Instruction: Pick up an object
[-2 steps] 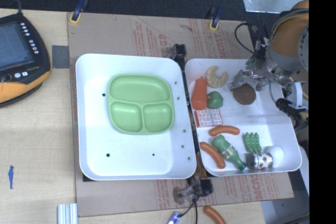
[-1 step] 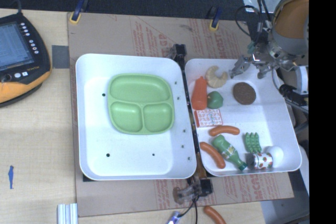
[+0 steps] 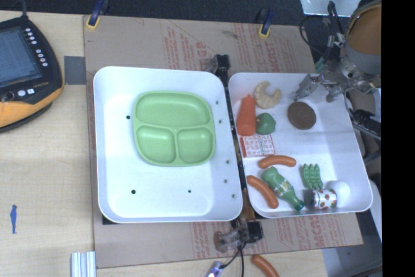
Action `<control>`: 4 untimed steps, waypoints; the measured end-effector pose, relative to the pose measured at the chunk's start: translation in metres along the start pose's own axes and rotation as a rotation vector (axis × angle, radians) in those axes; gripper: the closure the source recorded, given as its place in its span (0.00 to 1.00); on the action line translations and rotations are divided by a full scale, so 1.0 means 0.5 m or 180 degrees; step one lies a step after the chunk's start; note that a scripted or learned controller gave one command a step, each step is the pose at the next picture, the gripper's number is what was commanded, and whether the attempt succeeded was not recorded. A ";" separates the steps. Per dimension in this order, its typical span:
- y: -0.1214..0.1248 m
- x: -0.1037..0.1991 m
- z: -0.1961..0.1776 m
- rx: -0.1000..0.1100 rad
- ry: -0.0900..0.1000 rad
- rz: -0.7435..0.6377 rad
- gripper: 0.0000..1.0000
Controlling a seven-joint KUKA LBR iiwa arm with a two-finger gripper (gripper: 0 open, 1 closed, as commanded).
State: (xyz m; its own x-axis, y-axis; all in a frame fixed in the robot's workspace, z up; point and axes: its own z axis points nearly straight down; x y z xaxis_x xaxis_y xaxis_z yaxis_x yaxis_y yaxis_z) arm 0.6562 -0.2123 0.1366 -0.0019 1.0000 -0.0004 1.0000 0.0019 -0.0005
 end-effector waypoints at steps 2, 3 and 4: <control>-0.081 0.014 0.068 0.0012 -0.0007 -0.0020 1.00; -0.121 0.123 0.005 0.0012 -0.0002 -0.0015 1.00; -0.160 0.129 -0.064 0.0012 0.0001 -0.0004 1.00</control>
State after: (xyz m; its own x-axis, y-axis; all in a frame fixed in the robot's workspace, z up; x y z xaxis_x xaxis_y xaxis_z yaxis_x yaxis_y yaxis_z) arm 0.5763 -0.1482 0.1686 -0.0032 1.0000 0.0000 1.0000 0.0032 -0.0042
